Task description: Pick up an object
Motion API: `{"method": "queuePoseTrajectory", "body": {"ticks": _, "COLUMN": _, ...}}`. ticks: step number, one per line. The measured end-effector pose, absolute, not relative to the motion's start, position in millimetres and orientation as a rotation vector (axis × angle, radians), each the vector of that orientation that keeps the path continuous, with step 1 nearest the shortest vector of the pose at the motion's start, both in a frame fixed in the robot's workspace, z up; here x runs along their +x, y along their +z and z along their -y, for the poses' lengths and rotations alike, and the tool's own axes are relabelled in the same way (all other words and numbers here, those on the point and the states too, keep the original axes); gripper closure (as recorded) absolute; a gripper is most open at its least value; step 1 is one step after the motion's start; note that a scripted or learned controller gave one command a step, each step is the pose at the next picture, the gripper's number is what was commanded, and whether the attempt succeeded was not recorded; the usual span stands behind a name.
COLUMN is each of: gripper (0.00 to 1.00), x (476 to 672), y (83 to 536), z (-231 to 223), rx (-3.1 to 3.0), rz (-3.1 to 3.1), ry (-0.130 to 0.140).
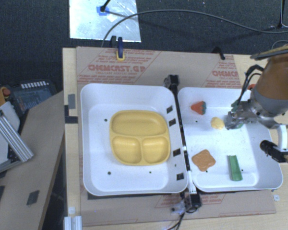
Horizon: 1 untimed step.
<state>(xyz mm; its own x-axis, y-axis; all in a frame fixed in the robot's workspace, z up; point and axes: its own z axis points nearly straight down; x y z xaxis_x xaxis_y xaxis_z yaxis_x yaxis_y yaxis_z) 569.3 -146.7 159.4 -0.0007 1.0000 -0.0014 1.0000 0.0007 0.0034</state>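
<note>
A small, round, pale yellow object (217, 123) lies in the right bin (259, 176), toward its far edge. The gripper (232, 120) sits just beside it; its grip cannot be made out.

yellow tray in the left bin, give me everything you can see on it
The yellow tray is a rounded-corner rectangle, looks like matte plastic, with three compartments: one wide one along the far side and two smaller ones side by side along the near side, split by raised ridges. It lies flat and right way up near the middle of the left bin, on the bin's floor, touching nothing else. Nothing lies in its compartments.
</note>
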Motion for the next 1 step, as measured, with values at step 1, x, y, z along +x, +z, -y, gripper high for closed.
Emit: {"method": "queuePoseTrajectory", "body": {"ticks": 1, "gripper": 1.00, "x": 568.3, "y": 204.6, "z": 153.0, "rx": 2.219, "rz": -2.217, "ry": 0.004}}
